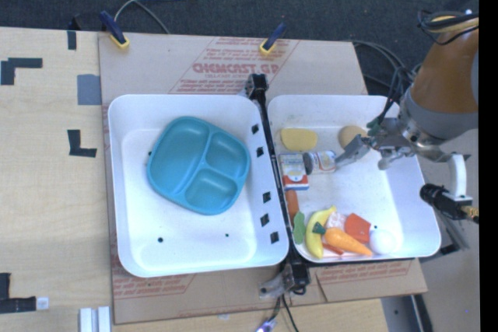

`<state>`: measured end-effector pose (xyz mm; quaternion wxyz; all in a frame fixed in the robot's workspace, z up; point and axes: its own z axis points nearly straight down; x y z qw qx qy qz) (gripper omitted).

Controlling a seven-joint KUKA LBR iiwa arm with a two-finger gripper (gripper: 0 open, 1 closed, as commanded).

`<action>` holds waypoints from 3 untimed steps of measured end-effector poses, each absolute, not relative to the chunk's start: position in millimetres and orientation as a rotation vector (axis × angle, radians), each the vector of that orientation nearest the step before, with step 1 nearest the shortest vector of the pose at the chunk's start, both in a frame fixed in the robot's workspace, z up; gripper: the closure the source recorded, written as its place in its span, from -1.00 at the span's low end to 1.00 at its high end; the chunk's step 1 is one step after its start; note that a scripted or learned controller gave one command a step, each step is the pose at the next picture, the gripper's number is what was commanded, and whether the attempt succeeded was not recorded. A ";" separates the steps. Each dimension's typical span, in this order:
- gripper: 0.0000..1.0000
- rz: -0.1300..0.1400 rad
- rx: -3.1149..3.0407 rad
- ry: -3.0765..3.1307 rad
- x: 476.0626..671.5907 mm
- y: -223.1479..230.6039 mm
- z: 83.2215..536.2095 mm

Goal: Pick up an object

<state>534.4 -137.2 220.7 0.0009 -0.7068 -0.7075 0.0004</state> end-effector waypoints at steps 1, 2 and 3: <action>-1.00 0.004 -2.220 -2.220 581.8 -164.8 150.2; -1.00 -0.007 -2.225 -2.232 648.1 -172.3 90.9; -1.00 0.000 -2.222 -2.226 669.1 -215.2 93.6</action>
